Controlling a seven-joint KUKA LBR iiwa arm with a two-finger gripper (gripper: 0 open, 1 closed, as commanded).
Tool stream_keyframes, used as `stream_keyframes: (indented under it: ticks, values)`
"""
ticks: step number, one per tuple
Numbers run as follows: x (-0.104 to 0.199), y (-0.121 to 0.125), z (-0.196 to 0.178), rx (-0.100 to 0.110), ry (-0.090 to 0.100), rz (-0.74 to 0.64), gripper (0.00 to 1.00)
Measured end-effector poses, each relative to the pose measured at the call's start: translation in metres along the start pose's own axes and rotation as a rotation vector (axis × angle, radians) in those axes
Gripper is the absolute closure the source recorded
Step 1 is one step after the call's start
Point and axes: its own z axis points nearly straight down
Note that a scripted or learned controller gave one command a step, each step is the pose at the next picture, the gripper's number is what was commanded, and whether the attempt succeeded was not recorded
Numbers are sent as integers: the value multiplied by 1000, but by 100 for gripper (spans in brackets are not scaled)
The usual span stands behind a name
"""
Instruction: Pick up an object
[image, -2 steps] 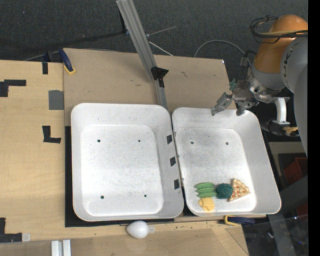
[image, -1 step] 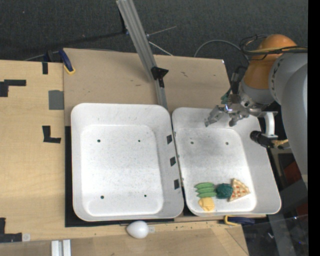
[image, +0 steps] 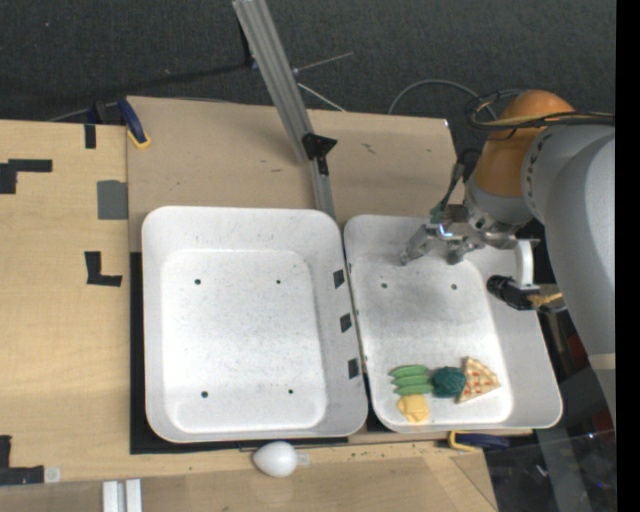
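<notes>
Fingers (image: 434, 249) spread over right bin (image: 520, 400), toy food (image: 443, 381) unlabelled

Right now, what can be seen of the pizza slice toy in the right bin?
The pizza slice is a small wedge, tan along its crust edge with an orange-red spotted top, plastic-looking. It lies flat on the floor of the right bin, near the front right corner, touching or nearly touching the dark green toy on its left. The gripper is apart from it, near the bin's far end.
</notes>
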Motion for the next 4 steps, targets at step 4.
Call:
stream_keyframes:
  ticks: [4]
  values:
    - [-8,12,-152,-10,0,0,100]
